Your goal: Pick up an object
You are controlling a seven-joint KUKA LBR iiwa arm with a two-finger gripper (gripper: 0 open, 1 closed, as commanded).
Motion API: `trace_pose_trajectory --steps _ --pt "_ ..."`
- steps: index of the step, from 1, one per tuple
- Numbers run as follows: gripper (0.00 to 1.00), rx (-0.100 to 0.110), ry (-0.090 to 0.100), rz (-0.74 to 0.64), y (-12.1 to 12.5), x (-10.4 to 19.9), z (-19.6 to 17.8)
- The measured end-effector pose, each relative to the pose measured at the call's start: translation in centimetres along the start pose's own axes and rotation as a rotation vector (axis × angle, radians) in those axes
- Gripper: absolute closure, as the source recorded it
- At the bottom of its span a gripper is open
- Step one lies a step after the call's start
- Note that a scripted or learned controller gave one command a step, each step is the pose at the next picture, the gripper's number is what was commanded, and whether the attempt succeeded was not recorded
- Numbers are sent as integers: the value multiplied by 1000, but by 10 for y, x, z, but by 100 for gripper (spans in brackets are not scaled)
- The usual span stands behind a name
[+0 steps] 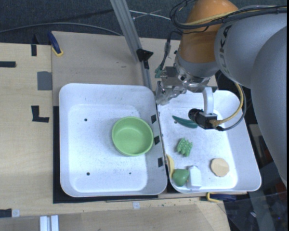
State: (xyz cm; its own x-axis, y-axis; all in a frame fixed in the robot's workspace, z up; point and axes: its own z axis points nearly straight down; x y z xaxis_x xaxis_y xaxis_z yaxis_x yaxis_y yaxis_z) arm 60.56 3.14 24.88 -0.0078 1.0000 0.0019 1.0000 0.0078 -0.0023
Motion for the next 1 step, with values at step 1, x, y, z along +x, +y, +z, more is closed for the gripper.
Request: trace_pose_trajectory --steps 1 --pt "100 0 -1 0 -5 51 1"
